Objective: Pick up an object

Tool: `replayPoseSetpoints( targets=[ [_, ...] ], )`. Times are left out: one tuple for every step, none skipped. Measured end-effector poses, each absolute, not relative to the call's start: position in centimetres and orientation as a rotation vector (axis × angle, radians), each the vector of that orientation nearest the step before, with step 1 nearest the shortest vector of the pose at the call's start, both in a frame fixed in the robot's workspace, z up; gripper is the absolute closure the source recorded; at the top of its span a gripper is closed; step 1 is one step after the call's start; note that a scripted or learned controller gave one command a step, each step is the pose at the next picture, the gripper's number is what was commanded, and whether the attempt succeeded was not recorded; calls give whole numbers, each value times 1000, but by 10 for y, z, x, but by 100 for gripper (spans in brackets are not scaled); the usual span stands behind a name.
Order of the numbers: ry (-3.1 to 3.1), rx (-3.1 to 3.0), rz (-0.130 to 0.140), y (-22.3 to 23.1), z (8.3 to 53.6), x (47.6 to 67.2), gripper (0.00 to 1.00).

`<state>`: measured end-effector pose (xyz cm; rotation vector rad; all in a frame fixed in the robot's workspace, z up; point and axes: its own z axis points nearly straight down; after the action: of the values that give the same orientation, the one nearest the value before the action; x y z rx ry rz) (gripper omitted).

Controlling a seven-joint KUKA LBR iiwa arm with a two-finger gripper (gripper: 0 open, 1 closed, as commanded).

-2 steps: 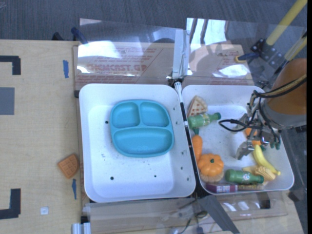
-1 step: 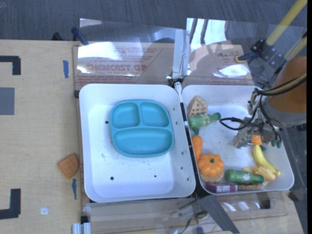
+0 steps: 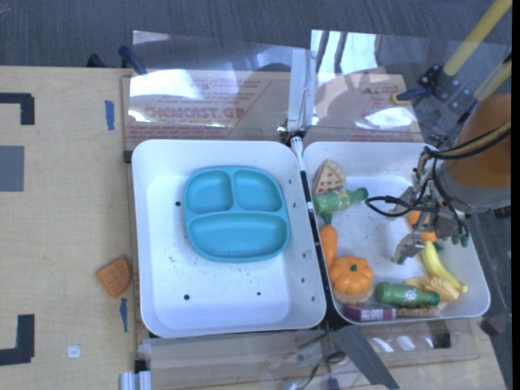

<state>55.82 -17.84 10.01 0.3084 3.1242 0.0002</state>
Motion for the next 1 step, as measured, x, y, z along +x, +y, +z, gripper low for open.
replayPoseSetpoints(
  targets=[
    [3126,198,0,-203,88,575,0]
  ],
)
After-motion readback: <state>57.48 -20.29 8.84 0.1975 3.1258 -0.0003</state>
